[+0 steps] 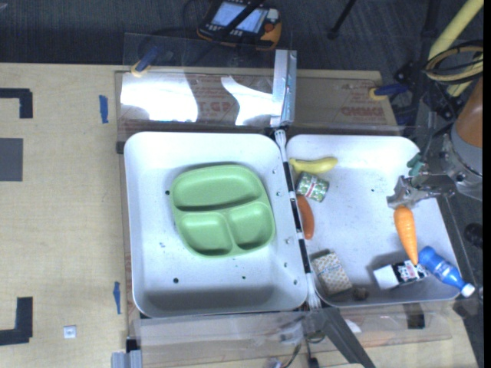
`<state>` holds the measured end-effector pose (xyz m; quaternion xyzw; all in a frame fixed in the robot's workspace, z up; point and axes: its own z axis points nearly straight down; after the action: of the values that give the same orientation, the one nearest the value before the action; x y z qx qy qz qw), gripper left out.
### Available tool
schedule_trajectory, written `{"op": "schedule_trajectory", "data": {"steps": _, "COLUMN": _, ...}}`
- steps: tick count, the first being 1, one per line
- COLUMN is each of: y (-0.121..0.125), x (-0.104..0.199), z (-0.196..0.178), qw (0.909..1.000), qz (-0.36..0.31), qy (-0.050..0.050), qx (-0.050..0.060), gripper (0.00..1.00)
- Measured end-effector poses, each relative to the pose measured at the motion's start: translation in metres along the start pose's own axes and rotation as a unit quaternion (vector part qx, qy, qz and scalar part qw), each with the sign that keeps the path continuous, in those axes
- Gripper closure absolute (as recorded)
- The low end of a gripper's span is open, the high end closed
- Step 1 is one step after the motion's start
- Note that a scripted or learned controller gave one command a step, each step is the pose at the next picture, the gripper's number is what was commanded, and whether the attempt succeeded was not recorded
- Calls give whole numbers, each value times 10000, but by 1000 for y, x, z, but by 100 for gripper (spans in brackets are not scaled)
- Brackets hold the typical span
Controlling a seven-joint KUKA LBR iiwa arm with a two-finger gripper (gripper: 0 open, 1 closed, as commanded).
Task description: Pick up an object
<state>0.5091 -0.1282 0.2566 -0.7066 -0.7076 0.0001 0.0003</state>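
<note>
Reaching in from the right, the gripper (408,192) hangs over the right bin (360,150), its metal tips just above the top end of a carrot (406,234). Whether those tips are parted or pressed together cannot be told from this slant, and nothing shows clearly between them.

The carrot lies near the bin's right wall, pointing toward the near edge. Just beyond its lower end lies a blue bottle (440,269) with a white cap, tilted toward the near right corner, and beside that a small dark box (396,274) with a white label; the three crowd together. Along the divider between the bins sit four more items, well apart from the gripper: a yellow banana (313,164) at the far end, a small green-labelled can (312,188) just below it, an orange-red sausage-shaped item (307,218) pressed to the wall, and a patterned packet (330,271) near the front.

The left bin (153,282) holds one green divided tray (222,208) with three compartments, nothing in them.

Count: two white bins, one tray, and seven loose items in the right bin, one of each.
</note>
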Motion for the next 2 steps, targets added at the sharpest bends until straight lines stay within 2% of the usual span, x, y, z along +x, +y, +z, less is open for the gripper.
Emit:
{"op": "schedule_trajectory", "data": {"steps": 1, "y": 39, "x": -74, "z": 77, "qw": 10000, "qz": -82, "qy": -3, "qx": -7, "gripper": 0}}
{"op": "schedule_trajectory", "data": {"steps": 2, "y": 32, "x": -71, "z": 130, "qw": 9986, "qz": 528, "qy": 3, "qx": 4, "gripper": 0}}
